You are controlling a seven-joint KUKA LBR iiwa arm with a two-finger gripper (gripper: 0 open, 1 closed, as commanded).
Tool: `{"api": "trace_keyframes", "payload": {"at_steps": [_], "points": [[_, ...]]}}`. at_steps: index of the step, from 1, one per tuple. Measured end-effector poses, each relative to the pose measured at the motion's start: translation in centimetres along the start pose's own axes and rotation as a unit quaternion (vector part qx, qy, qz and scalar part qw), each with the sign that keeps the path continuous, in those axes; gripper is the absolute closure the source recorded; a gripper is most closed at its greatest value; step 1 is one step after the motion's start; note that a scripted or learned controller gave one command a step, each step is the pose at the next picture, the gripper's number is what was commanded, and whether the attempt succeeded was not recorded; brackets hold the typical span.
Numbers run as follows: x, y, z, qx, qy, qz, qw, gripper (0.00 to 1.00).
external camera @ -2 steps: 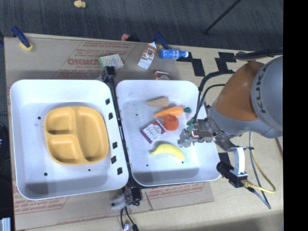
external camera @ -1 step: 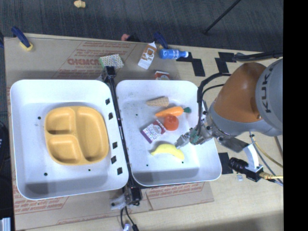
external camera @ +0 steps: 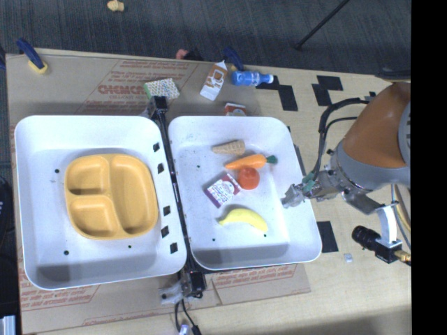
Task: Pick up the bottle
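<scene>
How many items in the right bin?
5, all visible: an ice-cream cone at the far side, a carrot below it, a tomato touching the carrot, a purple packet left of the tomato, a banana nearest the camera.

bottle | blue, probably clear-bodied | lying on its side | bench beyond the right bin

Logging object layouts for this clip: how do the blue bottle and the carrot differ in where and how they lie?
The bottle lies on the cardboard beyond the bins, outside both; the carrot lies inside the right bin. The bottle is blue and lies about level across the view; the carrot is orange with a green end, slightly tilted. The carrot sits close against a red round item; the bottle lies beside a small carton. Both lie on their sides.
</scene>
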State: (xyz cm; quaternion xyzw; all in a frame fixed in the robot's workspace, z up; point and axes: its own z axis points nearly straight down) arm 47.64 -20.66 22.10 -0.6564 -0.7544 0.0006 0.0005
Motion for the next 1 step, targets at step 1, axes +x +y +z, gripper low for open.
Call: {"api": "trace_keyframes", "payload": {"at_steps": [1], "points": [[7.52,0.99,5.25,0.002,0.001,-0.033,0.9995,1.00]]}}
